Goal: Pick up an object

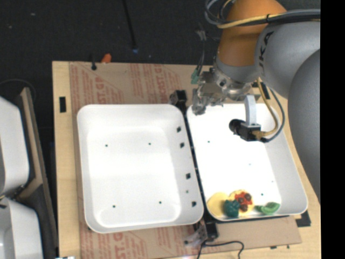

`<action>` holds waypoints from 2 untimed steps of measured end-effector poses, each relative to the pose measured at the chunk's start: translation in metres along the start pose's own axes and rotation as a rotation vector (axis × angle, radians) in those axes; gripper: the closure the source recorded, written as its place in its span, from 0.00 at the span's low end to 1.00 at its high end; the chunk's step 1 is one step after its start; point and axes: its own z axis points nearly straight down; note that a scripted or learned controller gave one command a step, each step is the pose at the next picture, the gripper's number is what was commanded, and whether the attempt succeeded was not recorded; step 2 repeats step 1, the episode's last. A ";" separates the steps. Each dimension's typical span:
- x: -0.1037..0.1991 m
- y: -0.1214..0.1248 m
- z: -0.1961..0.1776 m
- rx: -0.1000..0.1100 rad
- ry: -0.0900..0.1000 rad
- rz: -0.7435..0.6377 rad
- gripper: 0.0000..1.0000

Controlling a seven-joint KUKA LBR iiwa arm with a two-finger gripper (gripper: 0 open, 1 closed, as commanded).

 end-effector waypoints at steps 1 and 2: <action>0.057 0.012 0.000 0.001 0.001 -0.001 1.00; 0.057 0.012 0.000 0.001 0.001 -0.001 1.00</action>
